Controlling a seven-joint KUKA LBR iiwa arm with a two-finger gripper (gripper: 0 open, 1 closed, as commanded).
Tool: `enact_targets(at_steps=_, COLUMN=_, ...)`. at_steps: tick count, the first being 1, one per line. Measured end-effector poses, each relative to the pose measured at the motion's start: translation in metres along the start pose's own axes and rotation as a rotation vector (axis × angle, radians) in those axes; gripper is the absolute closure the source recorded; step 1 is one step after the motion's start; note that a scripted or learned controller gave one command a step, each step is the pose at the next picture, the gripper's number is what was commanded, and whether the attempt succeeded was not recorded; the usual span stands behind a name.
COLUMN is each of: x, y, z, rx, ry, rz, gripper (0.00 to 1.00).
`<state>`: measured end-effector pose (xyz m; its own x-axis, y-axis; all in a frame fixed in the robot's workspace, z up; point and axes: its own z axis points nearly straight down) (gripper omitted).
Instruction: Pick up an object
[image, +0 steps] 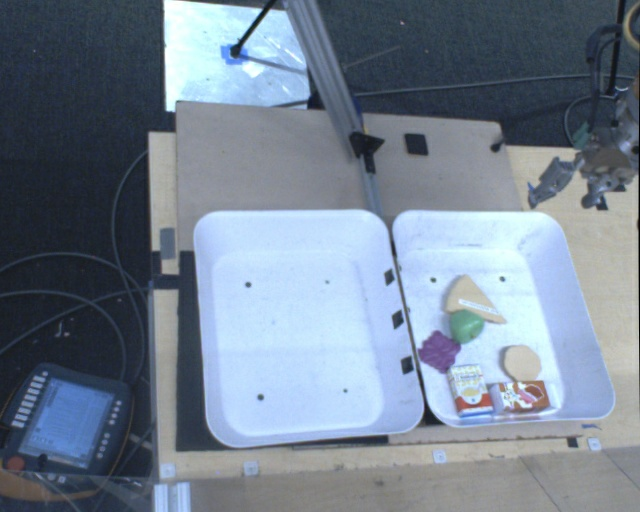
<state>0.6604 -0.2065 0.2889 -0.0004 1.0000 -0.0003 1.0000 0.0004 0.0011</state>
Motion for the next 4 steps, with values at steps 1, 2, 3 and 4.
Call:
enact_targets(at_steps=1, x=0.001, y=-0.035, z=0.132, rx=0.007, ry=0.002, rz=0.001, gripper=0.00)
enact_targets(at_steps=2, x=0.052, y=0.032, z=0.200, rx=0.003, ry=0.000, rz=-0.001, gripper=0.00)
enact_targets(at_steps=3, x=0.077, y=0.032, z=0.199, rx=0.002, ry=-0.003, rz=0.001, gripper=0.00)
enact_targets(at_steps=4, x=0.065, y=-0.083, z=0.198, rx=0.001, ry=0.000, rz=0.003, gripper=0.00)
